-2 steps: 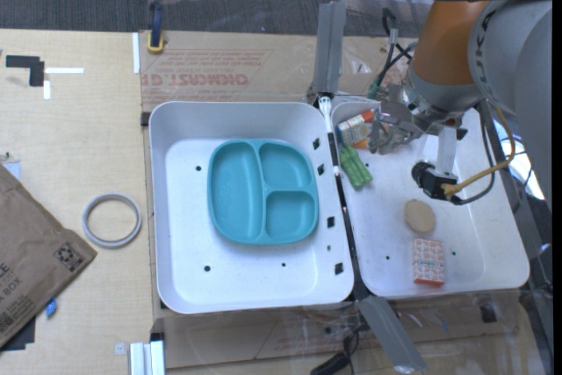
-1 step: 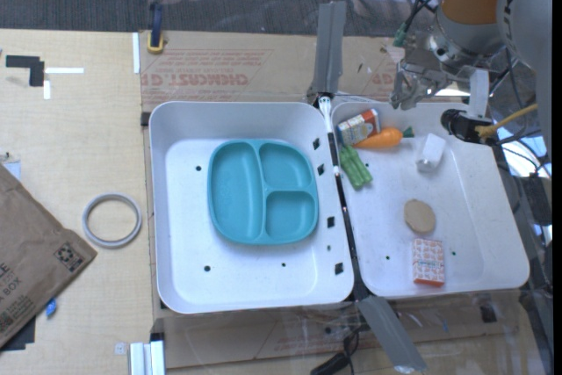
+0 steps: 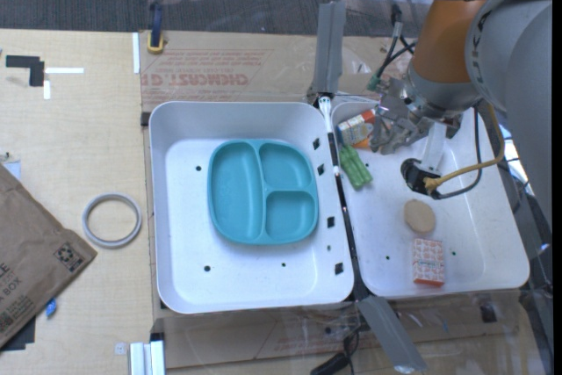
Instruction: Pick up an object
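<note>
**Robot arm low over the right bin, pincer above a small cluster of items**

Two shallow white plastic bins sit side by side on a pale wooden bench, seen from above at a slant. The left bin (image 3: 176, 215) holds a smooth teal plastic tray (image 3: 262, 191) with rounded corners, split into three compartments and lying flat near the bin's centre.

The right bin (image 3: 479, 268) holds several small things. A flat green item (image 3: 355, 165), long and narrow, lies tilted along the bin's left wall. Just above it is a small packet (image 3: 355, 130) in white and orange, partly covered by the arm, so its shape is hard to make out. A round tan lump (image 3: 421, 216), matte and pebble-like, sits near the middle. Below it lies a small red and white box (image 3: 428, 263) with printed sides.

The grey arm, with its orange band, enters from the right and is cut off by the picture's edge. Its pincer (image 3: 391, 134) hangs over the bin's upper left part, dark and tangled with cables; whether it is open or closed cannot be told. The packet lies just beside it to the left, the green item near and below, the tan lump and box well apart.

On the bench left of the bins lie a grey tape ring (image 3: 111, 219) and a brown cardboard box (image 3: 31, 255), cut off at the edge.
</note>
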Action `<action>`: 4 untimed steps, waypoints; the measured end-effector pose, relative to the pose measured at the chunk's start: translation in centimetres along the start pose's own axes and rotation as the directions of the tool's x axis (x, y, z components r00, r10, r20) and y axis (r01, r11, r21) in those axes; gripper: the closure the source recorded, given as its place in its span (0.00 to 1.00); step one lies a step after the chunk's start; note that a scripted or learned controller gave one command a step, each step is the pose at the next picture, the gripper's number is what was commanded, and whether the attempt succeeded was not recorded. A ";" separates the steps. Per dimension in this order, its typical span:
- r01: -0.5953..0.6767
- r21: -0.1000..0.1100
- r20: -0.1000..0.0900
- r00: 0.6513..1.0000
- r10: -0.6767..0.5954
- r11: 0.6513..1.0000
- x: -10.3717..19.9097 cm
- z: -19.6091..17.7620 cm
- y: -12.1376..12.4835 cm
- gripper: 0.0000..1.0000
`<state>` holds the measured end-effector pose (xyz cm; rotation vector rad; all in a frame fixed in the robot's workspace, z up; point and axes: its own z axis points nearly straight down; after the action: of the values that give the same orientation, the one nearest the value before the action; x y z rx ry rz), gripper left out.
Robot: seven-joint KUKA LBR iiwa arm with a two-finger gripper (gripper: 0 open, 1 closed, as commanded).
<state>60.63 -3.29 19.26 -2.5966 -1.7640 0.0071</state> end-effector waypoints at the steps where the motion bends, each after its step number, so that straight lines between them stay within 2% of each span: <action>1: -0.220 0.001 0.000 0.976 0.220 0.976 -1.4 0.3 -5.6 1.00; 2: -0.165 -0.003 0.000 0.986 0.165 0.986 1.0 -4.3 1.2 1.00; 3: -0.340 -0.001 0.000 0.941 0.340 0.941 1.0 -6.8 -1.7 1.00; 4: -0.337 0.001 0.005 0.942 0.337 0.942 1.0 -7.5 -1.7 1.00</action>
<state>59.41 -1.73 26.77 -2.8617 -1.2950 0.0157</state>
